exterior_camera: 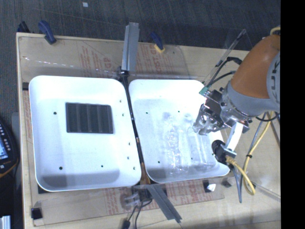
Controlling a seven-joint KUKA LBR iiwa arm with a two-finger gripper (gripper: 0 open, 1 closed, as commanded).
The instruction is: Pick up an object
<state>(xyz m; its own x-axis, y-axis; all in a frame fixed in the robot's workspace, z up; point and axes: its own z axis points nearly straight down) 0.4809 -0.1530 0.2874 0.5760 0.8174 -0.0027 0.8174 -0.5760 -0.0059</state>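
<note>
A dark grey ribbed rectangular block (89, 118) lies flat in the left bin (43, 166), a little above its middle. In the right bin (152, 94), a clear, see-through plastic item (180, 144) lies from the middle toward the front; its outline is faint against the white floor. My gripper (206, 123) hangs low over the right part of the right bin, at the upper right edge of the clear plastic. I cannot tell whether it touches the plastic.
A metal bar (129, 46) runs up from the gap between the bins at the back. Blue clamps (47, 32) sit on the bench's back edge. Yellow and black cables (243, 173) trail off the arm by the right bin's front right corner.
</note>
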